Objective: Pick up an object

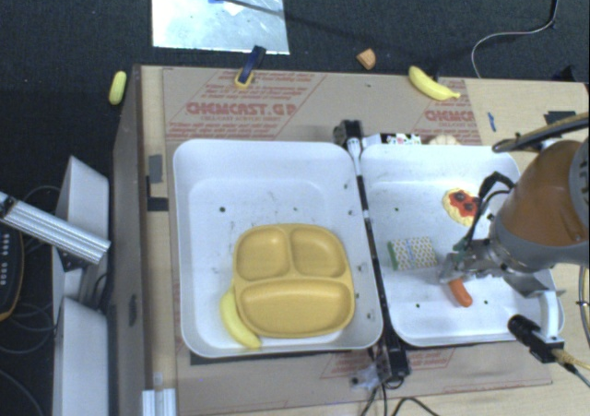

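Note:
In the right bin [415, 326] lie a small orange carrot-like piece [460, 294], a pale green speckled block [411, 253] and a yellow and red pizza-like toy [459, 205]. My gripper [458, 268] is low in this bin, right above the orange piece and just right of the green block. The arm's orange band [542, 213] hides the bin's right part. Whether the gripper touches the orange piece is unclear.
The left bin [198, 220] holds a yellow divided plate [293, 278] with a yellow banana [236, 322] at its lower left. Another banana [430, 83], an orange bit [367, 58] and a yellow piece [117, 87] lie behind the bins.

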Robot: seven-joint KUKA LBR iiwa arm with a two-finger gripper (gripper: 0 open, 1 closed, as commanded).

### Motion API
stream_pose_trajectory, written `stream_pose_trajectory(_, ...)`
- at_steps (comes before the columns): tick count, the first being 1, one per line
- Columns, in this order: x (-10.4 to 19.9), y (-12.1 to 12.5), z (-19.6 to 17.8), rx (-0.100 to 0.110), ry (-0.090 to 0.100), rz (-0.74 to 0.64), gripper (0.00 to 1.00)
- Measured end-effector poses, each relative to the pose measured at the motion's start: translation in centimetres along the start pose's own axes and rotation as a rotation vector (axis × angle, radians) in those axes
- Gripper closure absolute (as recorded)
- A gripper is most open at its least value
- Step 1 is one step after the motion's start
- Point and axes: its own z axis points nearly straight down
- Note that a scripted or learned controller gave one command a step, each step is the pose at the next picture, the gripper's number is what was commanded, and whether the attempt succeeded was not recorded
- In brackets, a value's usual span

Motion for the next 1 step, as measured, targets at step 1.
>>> stream_pose_trajectory(1,8.56,2.81,-8.95,0.001,0.000,-0.002,1.00)
